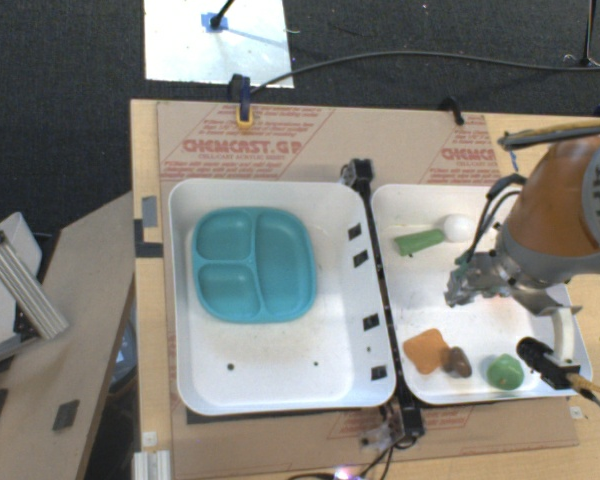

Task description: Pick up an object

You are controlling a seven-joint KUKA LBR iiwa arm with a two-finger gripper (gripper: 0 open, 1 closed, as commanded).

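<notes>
Near edge of the right bin [420, 393]: orange piece [426, 350], brown lump [457, 362], green ball [504, 372], clustered, all candidates for lifting; above them the gripper [467, 286] hangs over bare floor, probably mid-approach, whether its fingers are open or closed cannot be told; farther, a green block [418, 240] touching a white ball [457, 228]; left bin [195, 388] holds a teal tray [253, 265]; beyond, cardboard sheet [280, 138], dark carpet [60, 68].

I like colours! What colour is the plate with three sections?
The divided plate is turquoise blue, clear in the camera view.
</notes>
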